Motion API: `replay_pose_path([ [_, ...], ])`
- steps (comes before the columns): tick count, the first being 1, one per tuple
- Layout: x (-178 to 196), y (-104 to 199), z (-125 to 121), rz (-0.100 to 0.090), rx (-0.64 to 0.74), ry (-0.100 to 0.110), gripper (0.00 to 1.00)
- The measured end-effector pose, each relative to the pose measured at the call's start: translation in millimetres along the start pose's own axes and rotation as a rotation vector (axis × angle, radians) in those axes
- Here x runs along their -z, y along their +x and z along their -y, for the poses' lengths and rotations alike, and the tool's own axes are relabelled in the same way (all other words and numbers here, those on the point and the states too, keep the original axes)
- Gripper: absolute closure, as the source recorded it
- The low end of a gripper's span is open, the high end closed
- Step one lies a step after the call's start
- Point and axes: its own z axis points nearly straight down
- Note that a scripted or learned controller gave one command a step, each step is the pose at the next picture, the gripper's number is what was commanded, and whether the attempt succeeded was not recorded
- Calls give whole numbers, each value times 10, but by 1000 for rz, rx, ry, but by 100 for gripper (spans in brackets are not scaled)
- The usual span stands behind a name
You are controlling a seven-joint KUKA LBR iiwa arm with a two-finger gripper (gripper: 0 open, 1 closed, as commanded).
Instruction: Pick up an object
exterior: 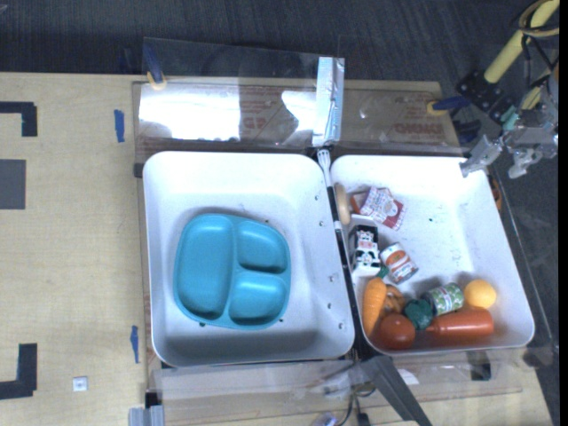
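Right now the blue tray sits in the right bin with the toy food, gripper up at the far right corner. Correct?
Not quite. The camera view shows the blue tray alone in the left bin; the toy food is in the right bin. The gripper is at the far right corner.

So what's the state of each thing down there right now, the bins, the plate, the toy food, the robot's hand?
Left bin: holds the blue plate.
Blue divided plate: lying flat, right way up, nothing on it.
Right bin: toy food crowded at its near end.
Carrot: lying against the tomato.
Small carton: lying on its side.
Gripper: above the right bin's far corner, holding nothing that I can see.
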Motion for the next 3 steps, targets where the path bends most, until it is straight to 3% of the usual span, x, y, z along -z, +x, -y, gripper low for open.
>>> replay_pose_path([
  [1,112,1,-14,3,2,-4,100],
  [2,1752,-72,742,8,144,-16,100],
  [3,1899,-66,1251,2,359,-2,100],
])
